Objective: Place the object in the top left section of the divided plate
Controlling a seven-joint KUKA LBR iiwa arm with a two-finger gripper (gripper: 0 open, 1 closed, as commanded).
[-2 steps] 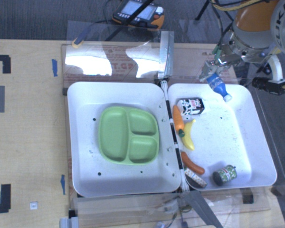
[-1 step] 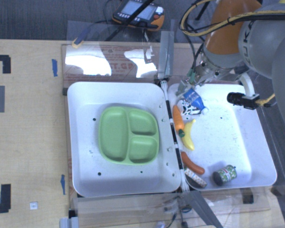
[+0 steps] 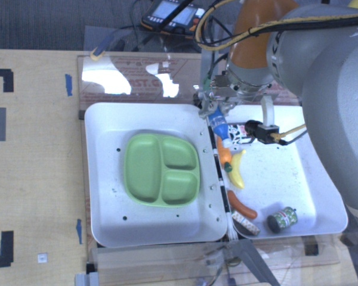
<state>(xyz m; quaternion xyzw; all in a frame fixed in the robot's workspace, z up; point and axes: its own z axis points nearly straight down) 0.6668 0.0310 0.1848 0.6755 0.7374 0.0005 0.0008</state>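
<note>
Near edge, right bin: one green can on its side; one brush; one sausage lying slantwise along the inner wall
Mid, right bin: one banana, long axis running near to far, tips curling right; one orange carrot just beside it; one milk carton behind
Mid, left bin: one green divided plate, three sections, nothing in them
Far: one gripper low over the divider between the two bins; a blue-wrapped object at its tip, long axis near to far; grasp or not, I can't tell
</note>
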